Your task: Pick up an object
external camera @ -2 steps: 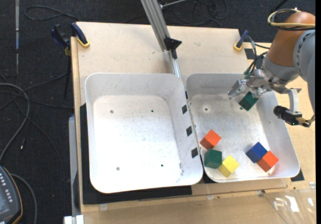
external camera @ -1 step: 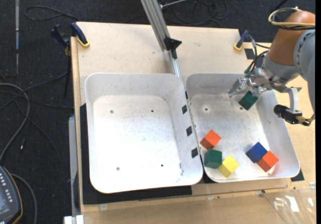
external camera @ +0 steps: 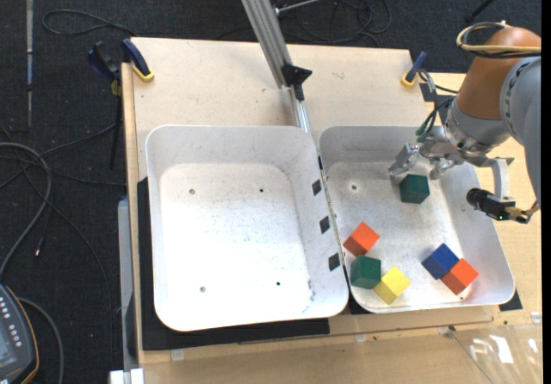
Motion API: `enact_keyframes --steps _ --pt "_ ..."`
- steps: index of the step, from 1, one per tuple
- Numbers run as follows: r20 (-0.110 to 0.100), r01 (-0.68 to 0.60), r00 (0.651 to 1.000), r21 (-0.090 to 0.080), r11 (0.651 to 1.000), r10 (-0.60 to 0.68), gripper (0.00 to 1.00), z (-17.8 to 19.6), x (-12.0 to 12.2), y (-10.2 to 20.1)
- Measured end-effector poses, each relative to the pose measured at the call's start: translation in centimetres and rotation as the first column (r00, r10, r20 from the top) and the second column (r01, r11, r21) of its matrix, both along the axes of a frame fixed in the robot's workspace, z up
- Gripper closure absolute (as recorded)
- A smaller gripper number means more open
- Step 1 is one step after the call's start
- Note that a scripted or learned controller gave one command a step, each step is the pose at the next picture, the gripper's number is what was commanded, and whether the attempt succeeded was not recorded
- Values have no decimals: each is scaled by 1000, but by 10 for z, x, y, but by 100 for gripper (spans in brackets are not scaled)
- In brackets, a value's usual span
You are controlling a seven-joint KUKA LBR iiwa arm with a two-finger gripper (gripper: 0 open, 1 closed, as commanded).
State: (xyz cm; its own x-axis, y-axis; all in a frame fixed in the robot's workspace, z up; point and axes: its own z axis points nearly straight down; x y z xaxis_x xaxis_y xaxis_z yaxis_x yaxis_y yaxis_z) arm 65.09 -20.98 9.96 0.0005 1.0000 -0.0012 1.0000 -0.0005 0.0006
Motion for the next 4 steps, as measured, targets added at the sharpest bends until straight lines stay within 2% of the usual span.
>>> enact_keyframes --steps 1,2,3,4 --pt "-2 -5 1000 2 1000 5 0 -4 -21 41" --pt "2 0 1000 0 1000 0 100 6 -20 39" --pt "9 -11 1000 3 1000 11 100 101 -9 130" --pt "0 -11 1000 4 1000 11 100 95 -7 211"
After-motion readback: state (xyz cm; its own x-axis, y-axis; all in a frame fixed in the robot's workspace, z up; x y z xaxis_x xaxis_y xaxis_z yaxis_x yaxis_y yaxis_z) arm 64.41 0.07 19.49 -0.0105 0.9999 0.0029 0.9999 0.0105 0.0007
